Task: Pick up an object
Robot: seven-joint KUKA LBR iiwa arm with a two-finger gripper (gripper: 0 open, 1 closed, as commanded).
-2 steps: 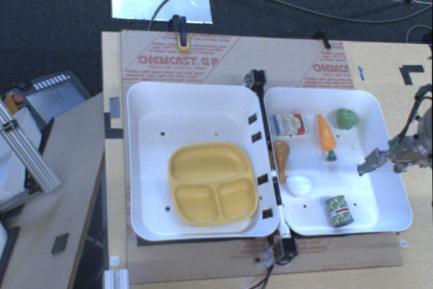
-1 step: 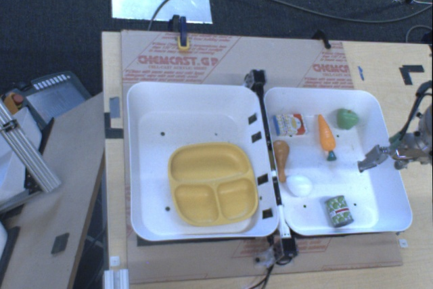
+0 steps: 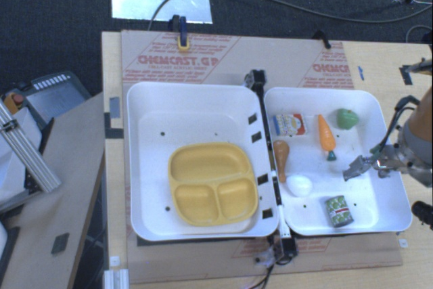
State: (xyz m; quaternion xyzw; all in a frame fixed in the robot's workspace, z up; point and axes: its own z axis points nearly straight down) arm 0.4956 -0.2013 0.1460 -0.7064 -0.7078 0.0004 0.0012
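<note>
While the gripper [image 3: 353,171] hung over the right bin [image 3: 389,210], at about three o'clock of its floor, nothing lay between its fingers; whether they were spread or closed could not be told at this size. Candidates for the pick sat all around it: a green can [image 3: 339,210] at about seven o'clock of the tip and nearest, a carrot [image 3: 327,135] at ten o'clock, a green round piece [image 3: 347,118] at twelve, a white egg-like object [image 3: 298,184] at eight, beside a brown drumstick-like item [image 3: 281,155]. A small printed packet [image 3: 289,124] lay toward the bin's far left corner. By my judgement the can was the soundest choice: apart from its neighbours, with room on both sides. Doing it well would call for centring above it, turning the fingers across its narrow width, and descending straight. The yellow divided tray [image 3: 212,183] in the left bin [image 3: 149,145] played no part.
</note>
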